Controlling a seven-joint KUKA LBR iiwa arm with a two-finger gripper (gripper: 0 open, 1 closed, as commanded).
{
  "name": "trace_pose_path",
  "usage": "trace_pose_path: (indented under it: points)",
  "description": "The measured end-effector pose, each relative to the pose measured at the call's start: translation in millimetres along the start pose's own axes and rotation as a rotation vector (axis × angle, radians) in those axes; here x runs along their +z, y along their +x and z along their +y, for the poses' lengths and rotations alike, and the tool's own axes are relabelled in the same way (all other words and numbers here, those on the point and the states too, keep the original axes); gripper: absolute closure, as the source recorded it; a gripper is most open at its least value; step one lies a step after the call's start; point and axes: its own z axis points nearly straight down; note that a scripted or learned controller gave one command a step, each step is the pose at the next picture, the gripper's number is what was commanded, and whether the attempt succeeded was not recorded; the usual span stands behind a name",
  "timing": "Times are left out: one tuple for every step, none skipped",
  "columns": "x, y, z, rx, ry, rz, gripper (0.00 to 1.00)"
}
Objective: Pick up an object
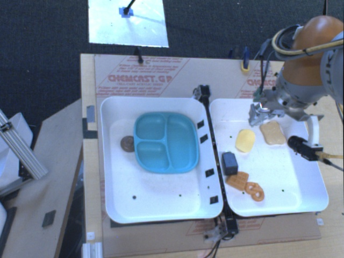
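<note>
A wooden bench (64,138) carries a clear sheet printed with red "CHEMCAST" lettering (141,78), on which the two white bins sit. At twelve o'clock from the left bin (115,160), beyond the board, a pale square panel (128,16) lies on the dark floor (43,31) with a small blue marker (127,12) on it. At nine o'clock, off the bench edge, a slotted aluminium bar (21,149) lies at a slant.

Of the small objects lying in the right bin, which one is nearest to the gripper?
The tan bread-like slice, just below the gripper. The yellow piece, dark block and orange pretzel shapes lie farther away, toward the bin's lower left.
</note>
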Motion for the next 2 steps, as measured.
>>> trace_pose_path:
  points:
    - [-2,47,-5,0.002,0.002,0.0,1.0]
    - [2,93,-7,0.001,0.002,0.0,1.0]
